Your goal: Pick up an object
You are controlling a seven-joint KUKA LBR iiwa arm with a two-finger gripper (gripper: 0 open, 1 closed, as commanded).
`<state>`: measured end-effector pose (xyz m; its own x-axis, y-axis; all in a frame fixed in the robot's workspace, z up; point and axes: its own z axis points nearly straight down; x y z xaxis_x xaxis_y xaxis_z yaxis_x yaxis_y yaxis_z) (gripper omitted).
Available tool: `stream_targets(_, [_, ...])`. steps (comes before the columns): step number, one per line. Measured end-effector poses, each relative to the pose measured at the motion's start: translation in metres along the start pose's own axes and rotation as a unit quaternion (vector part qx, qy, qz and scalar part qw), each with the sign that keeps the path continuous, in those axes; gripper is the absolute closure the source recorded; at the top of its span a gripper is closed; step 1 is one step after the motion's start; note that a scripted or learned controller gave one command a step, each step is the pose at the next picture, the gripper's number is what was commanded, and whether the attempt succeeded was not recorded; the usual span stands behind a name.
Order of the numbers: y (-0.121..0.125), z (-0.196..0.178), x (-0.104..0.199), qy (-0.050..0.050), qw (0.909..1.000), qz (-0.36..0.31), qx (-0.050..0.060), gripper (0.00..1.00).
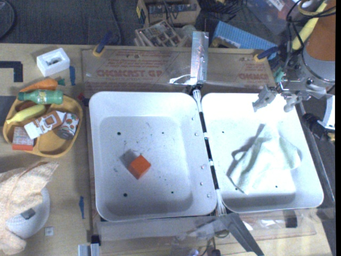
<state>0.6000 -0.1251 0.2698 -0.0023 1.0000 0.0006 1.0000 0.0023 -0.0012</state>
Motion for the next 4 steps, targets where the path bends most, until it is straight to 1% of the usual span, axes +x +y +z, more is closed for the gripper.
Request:
stream_targets(1, [-0.023,0.066,-0.046,0.000,0.9998,0.022,0.000,0.00])
stream_targets(2, [-0.026,0.174,-0.035,-0.001,1.0000,-0.003,-0.004,0.00])
stream_targets(3, [-0.022,0.180,-0.063,-0.003,0.9900,-0.141,-0.007,0.00])
stream_targets(4, [0.035,0.177,-0.077,-0.001,0.9942,-0.107,-0.003,0.00])
